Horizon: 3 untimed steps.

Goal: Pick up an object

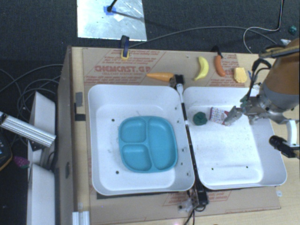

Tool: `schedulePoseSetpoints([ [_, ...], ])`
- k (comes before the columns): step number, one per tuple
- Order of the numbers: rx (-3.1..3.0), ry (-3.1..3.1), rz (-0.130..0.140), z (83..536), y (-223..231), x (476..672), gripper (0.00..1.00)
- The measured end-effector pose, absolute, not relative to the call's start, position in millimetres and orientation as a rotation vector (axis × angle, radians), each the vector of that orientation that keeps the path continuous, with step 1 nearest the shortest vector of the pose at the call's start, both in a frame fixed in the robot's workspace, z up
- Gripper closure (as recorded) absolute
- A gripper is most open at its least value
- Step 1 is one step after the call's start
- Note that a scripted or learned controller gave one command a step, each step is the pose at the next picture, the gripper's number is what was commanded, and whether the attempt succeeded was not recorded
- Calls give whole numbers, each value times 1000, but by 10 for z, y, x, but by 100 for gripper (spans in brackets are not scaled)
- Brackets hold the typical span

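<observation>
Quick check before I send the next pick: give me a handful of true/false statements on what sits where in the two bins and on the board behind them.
1. The blue divided plate lies in the left bin. True.
2. The green object is in the left bin. False: it is in the right bin, near the divider.
3. The gripper is over the right bin, beside the small packet. True.
4. The banana lies on the plate. False: it lies on the board behind the bins.
</observation>
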<state>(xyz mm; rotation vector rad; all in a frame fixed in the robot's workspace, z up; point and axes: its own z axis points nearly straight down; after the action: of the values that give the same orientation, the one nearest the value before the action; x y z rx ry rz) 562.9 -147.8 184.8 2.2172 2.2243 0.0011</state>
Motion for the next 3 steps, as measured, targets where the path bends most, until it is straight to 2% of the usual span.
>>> schedulePoseSetpoints([
  [1, 2217, 2222, 1, 1004, -1015, 6281, 0],
  [2, 2204, 2218, 12, 909, -948, 6700, 0],
  [3, 2206, 2217, 14, 910, -1262, 6484, 0],
])
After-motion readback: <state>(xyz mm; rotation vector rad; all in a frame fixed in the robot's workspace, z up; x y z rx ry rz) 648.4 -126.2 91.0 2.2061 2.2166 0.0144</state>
